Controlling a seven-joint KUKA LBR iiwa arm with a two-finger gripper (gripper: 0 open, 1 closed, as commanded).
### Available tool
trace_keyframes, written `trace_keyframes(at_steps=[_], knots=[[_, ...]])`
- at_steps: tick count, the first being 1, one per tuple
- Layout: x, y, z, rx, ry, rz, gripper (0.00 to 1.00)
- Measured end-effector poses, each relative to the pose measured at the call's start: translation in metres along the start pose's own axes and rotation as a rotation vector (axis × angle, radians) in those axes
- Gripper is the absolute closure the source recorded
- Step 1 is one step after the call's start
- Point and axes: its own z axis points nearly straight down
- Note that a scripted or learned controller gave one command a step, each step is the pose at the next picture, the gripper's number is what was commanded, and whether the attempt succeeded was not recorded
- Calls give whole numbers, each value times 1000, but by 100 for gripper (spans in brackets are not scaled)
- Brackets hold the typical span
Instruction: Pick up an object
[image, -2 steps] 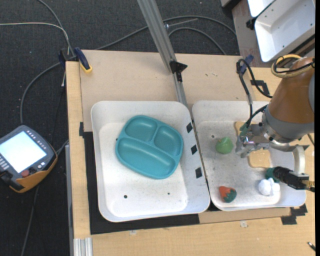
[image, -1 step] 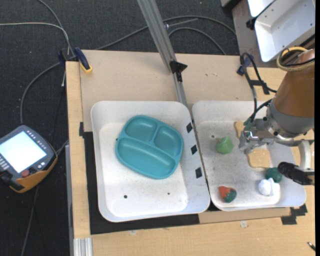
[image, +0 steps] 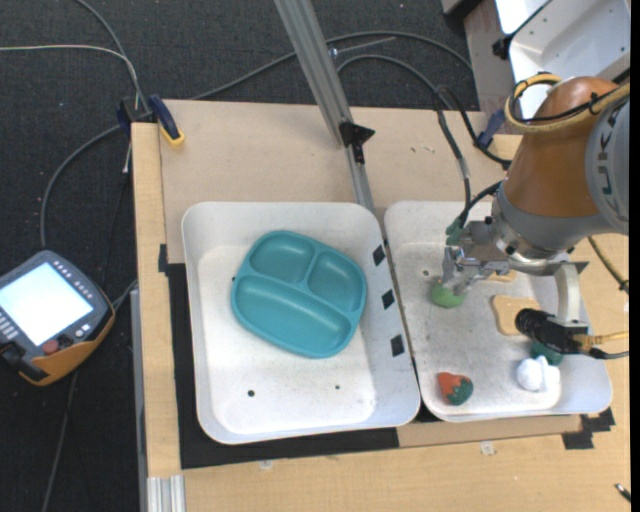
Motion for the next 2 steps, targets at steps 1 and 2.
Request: trace_keyframes(at_steps=[1, 2], knots=[[53, 20, -10, 0, 0, 0, 100], [110, 39, -14, 0, 0, 0, 100]])
